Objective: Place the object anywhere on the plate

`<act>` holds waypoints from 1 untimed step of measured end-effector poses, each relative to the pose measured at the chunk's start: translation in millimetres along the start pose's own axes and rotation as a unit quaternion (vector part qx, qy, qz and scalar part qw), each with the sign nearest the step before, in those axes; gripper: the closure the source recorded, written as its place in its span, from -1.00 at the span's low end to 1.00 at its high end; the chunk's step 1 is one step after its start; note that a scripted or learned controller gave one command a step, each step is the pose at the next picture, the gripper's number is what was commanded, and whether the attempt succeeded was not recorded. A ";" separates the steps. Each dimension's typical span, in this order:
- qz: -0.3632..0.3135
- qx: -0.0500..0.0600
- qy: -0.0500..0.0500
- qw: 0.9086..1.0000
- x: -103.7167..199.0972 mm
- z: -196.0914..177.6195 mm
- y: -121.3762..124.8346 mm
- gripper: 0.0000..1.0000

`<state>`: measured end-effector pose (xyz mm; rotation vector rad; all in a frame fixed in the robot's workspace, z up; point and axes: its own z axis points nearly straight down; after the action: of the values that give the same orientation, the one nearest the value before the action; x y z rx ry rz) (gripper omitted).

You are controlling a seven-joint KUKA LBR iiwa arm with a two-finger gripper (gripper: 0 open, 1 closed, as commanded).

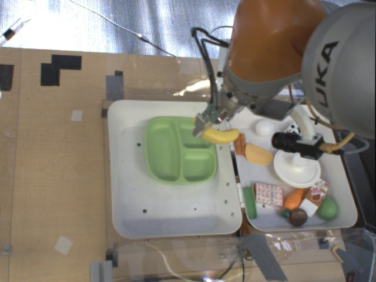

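Observation:
A green divided plate point(176, 151) lies in the left white bin point(170, 216), toward its upper right. My gripper point(204, 126) hangs over the plate's right rim, shut on one end of a yellow banana point(222, 136). The banana lies roughly level, over the plate's right edge and the divide between the two bins. The arm's orange band and grey body hide the right bin's far part.
The right bin point(346, 216) holds a white egg point(264, 125), a yellow-orange block point(258, 154), a white dish point(296, 169), a red patterned box point(269, 194), a green bar point(249, 202), a carrot point(294, 198), a brown lump point(298, 217) and a green ball point(328, 208).

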<state>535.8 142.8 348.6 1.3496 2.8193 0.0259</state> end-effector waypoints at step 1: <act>-0.010 0.012 0.005 1.000 85.8 102.5 1.7 1.00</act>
<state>485.5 211.5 245.5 1.3288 2.8511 -0.0018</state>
